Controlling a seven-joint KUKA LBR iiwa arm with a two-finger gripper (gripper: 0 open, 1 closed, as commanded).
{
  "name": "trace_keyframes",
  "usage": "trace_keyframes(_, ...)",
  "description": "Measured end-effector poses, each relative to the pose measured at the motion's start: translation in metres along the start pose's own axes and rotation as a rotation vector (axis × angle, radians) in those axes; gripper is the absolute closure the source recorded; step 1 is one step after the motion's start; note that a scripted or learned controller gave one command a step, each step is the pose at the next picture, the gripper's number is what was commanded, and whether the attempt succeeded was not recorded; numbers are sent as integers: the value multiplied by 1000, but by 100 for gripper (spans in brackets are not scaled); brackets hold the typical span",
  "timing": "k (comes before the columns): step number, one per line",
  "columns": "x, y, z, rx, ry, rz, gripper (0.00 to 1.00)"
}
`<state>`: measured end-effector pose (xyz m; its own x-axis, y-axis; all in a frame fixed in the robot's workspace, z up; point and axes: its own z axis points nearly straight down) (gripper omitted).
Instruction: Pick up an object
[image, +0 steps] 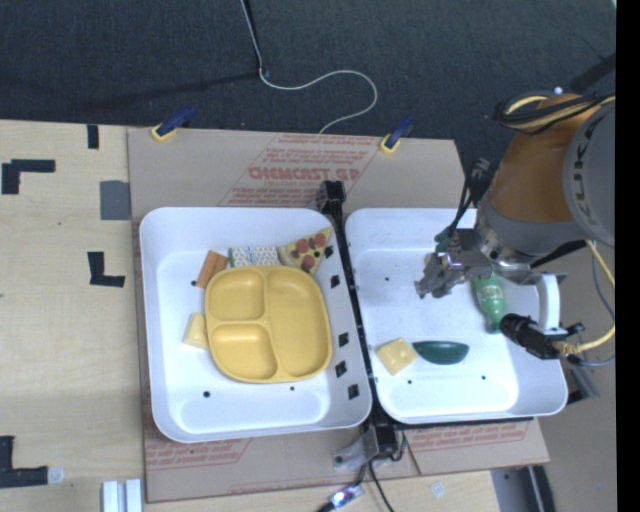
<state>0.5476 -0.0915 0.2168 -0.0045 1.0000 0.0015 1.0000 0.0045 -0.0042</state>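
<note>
My gripper (436, 280) hangs over the middle of the right bin (400, 240), with nothing seen between its fingers. A green bottle-like object (490, 300) lies just to its right, partly under the arm. Below it, near the bin's front, lie a dark green oval piece (441, 351) and a yellow cheese wedge (395, 355). In the left bin (165, 240) a yellow divided plate (268, 323) covers most of the floor.
Around the plate in the left bin lie a pizza slice (309, 249), an orange-brown block (211, 268), a patterned piece (252, 256) and a pale yellow piece (195, 330). A black divider (345, 290) runs between the bins. A white cable (320, 85) loops behind the bench.
</note>
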Motion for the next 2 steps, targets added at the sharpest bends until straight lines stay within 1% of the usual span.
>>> trace_keyframes(1,6,-6,-13,-4,-1,2,100)
trace_keyframes(2,17,-11,1,0,-2,4,100)
